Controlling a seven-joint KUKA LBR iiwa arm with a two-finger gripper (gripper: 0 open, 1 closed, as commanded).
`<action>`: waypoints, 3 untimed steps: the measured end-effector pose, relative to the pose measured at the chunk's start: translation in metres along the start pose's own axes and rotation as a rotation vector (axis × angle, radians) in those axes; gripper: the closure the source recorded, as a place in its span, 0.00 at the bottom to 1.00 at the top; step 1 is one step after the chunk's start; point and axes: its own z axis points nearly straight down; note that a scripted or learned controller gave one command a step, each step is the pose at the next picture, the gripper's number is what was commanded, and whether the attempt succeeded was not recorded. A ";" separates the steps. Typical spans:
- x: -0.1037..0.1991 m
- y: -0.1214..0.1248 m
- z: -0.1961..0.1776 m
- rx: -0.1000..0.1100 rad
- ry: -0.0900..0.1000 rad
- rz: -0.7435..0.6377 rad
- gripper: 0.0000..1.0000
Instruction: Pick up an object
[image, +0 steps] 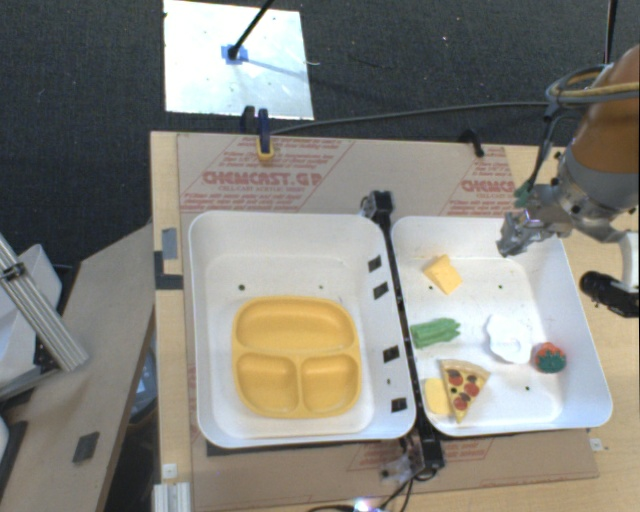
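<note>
Gripper (517, 237) at one o'clock over right bin (575, 300), jaw state unclear.
Smooth plastic shapes: yellow wedge (442, 273), ridged green piece (434, 331), triangular pizza slice (462, 387).

Grey arm (600, 190), orange band above the wrist, dark cables alongside, small metallic grey jaws

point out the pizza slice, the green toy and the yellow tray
pizza slice (462, 385), camera view, middle of its topping
green toy (434, 331), camera view, its centre
yellow tray (296, 322), camera view, floor of its large compartment

A robotics lab: clamped bench (300, 160), white bins (290, 240), toy food (462, 385)
</note>
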 end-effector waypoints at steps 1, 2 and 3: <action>0.057 0.011 -0.001 0.000 0.000 0.000 1.00; 0.114 0.023 -0.001 -0.002 0.001 -0.002 1.00; 0.165 0.041 0.019 -0.002 0.000 0.000 1.00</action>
